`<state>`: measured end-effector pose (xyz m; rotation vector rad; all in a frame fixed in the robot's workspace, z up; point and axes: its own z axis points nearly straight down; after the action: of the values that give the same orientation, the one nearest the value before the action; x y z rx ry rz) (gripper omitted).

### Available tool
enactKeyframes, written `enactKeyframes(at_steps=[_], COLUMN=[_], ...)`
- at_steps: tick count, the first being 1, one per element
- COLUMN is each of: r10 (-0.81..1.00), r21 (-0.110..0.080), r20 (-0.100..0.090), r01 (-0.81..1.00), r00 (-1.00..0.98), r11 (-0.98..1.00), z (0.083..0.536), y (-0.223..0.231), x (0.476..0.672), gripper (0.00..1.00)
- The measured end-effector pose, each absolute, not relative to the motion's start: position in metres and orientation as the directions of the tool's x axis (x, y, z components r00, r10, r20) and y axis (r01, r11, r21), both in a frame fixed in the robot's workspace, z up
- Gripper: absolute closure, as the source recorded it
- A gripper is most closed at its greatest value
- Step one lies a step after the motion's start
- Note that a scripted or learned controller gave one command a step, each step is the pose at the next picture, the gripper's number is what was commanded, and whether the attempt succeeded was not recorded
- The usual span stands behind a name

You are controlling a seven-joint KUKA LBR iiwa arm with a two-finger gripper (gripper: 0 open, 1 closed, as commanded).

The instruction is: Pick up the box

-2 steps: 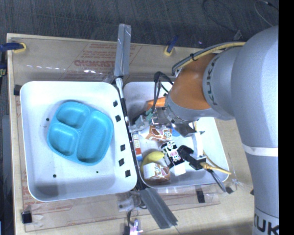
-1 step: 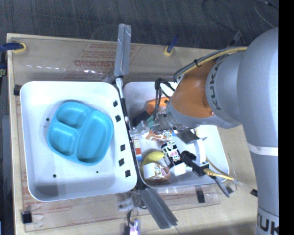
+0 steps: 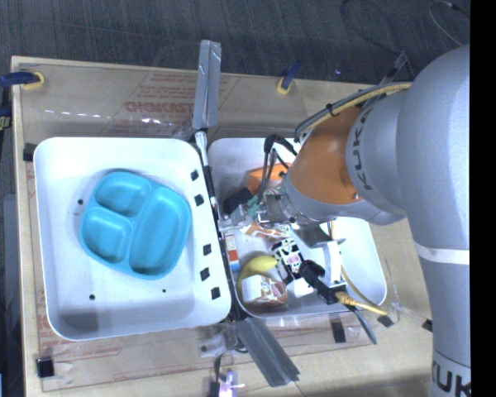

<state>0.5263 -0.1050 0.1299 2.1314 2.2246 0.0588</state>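
The gripper (image 3: 291, 259) hangs low in the right bin (image 3: 368, 292), among a heap of small items, and whether it is apart or together cannot be told. Just beside it, toward the bin's near-left corner, lies the box (image 3: 262, 290) with a yellow fruit (image 3: 259, 264) touching it. Well apart to its left, the left bin (image 3: 66, 304) holds a blue divided tray (image 3: 136, 223).

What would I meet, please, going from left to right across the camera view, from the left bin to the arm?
Left bin → blue divided plate → divider between the bins → right bin with its clutter, including a yellow fruit-shaped item → the arm's orange band → grey arm.
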Motion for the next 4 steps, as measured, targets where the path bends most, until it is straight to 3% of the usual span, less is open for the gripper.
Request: enactKeyframes(at_steps=[1, 2, 3, 4], r10=[0.991, 0.999, 0.999, 0.975], r21=[0.098, 0.1, 0.099, 0.084], r20=[0.001, -0.012, -0.012, 0.01], r01=[0.986, 0.994, 0.994, 0.971], r00=[0.133, 0.048, 0.048, 0.222], r11=[-0.132, -0.046, -0.046, -0.222], z=[0.127, 0.1276, 0.1275, 0.1263], y=[-0.1033, -0.1037, -0.1037, -0.1], x=[0.5067, 0.5083, 0.5081, 0.5014], gripper=[0.0, 0.0, 0.0, 0.0])
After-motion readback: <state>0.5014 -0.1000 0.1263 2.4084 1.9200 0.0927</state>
